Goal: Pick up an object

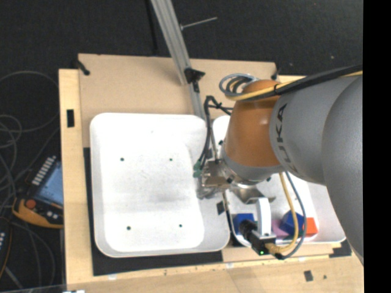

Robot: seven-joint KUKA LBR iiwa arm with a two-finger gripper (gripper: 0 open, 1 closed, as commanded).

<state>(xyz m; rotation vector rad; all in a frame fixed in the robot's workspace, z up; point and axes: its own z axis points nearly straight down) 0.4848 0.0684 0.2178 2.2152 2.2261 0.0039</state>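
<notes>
The arm (287,133) reaches over the right bin (327,224), its grey body and orange band covering most of that bin. The gripper (214,185) hangs low at the right bin's left edge, just beside the wall it shares with the left bin (146,182). Whether the gripper is released or clenched cannot be told: its working end is small, dark and partly lost against the arm's own hardware, and nothing can be seen held in it.

The candidates for picking lie in the right bin, toward its near edge: a blue object (243,220) closest to the gripper, then a purple object (285,227) and an orange object (310,226) farther right, all partly screened by cables and the wrist. The purple and orange pieces sit touching or nearly so; the blue one lies apart from them.

Judging by this, the step in hand is the approach or descent, with no grasp yet confirmed. The next move calls for centring the gripper over one piece, most likely the blue object since it is nearest, then closing squarely on it and lifting straight up clear of the right bin's wall.
</notes>
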